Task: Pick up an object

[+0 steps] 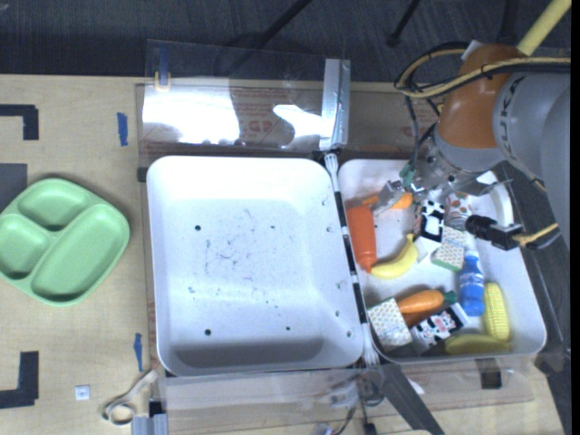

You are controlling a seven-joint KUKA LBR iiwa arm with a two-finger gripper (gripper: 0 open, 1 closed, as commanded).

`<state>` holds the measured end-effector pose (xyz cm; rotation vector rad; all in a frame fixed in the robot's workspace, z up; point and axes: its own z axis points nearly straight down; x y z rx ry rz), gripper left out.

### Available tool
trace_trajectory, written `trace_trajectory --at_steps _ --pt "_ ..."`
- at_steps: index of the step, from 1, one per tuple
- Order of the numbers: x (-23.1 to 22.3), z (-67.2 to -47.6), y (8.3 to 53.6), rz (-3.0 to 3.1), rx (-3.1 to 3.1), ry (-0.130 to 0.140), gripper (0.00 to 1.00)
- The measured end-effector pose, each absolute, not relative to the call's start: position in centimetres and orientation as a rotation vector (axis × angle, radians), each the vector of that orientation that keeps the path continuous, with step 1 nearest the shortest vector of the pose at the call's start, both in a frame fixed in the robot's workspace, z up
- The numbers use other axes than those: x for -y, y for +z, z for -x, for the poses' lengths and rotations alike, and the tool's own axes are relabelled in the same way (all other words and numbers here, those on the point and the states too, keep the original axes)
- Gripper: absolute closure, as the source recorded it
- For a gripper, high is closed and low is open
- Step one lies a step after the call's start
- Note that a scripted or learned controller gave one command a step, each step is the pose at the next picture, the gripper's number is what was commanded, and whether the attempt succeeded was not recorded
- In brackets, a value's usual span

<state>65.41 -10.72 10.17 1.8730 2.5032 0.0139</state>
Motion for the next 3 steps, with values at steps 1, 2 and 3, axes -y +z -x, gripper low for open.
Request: trace_trajectory --at_steps 1,2,3 --pt "11.0 -65.2 11.2 -1.879 -2.506 0.001 1.0" --pt "11.2 -56.0 10.2 -1.952 -2.462 0.001 1.0" --pt "13.4 -54.7 21.3 -2.14 -2.298 0.001 1.0"
